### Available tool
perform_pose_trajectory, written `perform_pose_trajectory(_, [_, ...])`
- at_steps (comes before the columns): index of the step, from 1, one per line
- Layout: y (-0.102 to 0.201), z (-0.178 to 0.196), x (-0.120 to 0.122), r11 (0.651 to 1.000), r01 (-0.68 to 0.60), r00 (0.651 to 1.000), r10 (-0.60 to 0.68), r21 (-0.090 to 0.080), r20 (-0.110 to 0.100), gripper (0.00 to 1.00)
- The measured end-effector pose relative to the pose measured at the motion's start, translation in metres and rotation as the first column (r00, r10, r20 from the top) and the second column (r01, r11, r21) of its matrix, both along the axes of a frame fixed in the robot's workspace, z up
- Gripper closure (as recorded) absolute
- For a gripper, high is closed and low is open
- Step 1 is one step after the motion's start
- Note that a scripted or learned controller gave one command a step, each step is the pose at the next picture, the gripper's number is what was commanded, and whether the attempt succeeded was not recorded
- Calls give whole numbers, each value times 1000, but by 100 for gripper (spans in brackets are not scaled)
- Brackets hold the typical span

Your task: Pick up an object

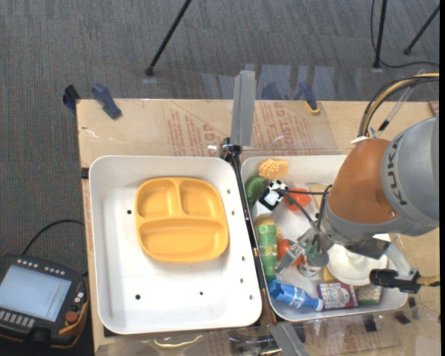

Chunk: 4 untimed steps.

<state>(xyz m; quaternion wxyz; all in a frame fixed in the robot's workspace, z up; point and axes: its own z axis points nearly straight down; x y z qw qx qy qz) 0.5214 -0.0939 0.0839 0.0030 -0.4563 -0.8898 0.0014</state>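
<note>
the arm's gripper [302, 252] is down in the right bin [397, 256] among the toys, beside the green bottle [266, 237], but i can't tell its state, so nothing looks lifted yet and the picking seems undone.

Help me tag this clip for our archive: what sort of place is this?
Probably a robotics lab. A robot arm reaches over two white bins on a bench, a teach pendant lies on the grey carpet, and tripod legs stand behind.
</note>
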Motion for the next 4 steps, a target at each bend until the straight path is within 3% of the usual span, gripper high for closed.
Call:
perform_pose_trajectory(1, [-1, -1, -8, 985, 172, 985, -172, -1, -2, 0])
perform_pose_trajectory(2, [1, 0, -1, 953, 304, 953, -304, -2, -1, 0])
perform_pose_trajectory(3, [1, 6, -1, 954, 300, 954, -300, -2, -7, 100])
perform_pose_trajectory(4, [84, 103, 27, 966, 258, 966, -258, 1, 7, 100])
